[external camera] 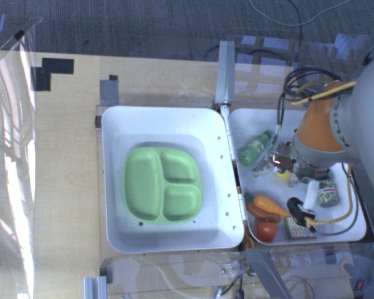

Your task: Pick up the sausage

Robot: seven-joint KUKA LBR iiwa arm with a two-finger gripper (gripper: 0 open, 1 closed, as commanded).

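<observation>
The sausage (256, 212) is a reddish-brown piece lying near the front left of the right bin (237, 124), tucked against the underside of an orange carrot (269, 204). My gripper (279, 161) hangs over the middle of that bin, below the orange wrist band, a short way behind and to the right of the sausage. Nothing is visibly held by it. Part of the sausage is hidden by the carrot.
A red tomato (266, 230) sits just in front of the sausage, with a small box (297, 228) to its right. A green bottle (255, 149) lies left of the gripper, and a green packet (327, 195) lies right of it. The left bin (112, 167) holds a green divided plate (163, 184).
</observation>
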